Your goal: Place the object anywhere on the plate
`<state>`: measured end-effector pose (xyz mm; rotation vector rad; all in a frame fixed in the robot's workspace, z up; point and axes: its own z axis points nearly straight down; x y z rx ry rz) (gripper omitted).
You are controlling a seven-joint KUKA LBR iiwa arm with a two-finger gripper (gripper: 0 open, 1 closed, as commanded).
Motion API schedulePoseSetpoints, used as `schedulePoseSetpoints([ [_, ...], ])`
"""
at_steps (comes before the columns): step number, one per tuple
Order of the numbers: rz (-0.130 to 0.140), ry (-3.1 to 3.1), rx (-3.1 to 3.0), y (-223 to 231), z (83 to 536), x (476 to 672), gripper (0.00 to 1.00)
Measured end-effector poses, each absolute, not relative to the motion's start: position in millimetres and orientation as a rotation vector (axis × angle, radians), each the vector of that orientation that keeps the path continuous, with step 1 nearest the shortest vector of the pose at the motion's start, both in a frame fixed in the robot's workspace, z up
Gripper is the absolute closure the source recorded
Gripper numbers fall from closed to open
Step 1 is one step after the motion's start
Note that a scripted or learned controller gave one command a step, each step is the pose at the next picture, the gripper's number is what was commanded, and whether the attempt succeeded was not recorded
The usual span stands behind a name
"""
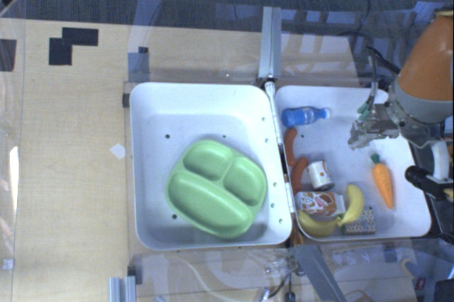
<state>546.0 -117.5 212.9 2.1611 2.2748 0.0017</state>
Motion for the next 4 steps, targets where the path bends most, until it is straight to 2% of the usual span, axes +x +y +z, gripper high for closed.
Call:
schedulePoseSetpoints([
  [1, 0.002, 2.617, 1.735, -74.7, 183.2, 504.0, 1.0],
  [2, 0.003, 2.752, 1.504, -68.5, 230.7, 624.1, 1.0],
  [3, 0.003, 2.791, 1.436, -12.6, 233.6, 561.7, 1.0],
  [4, 0.003, 3.02, 0.86, 50.6, 183.2, 502.5, 1.0],
])
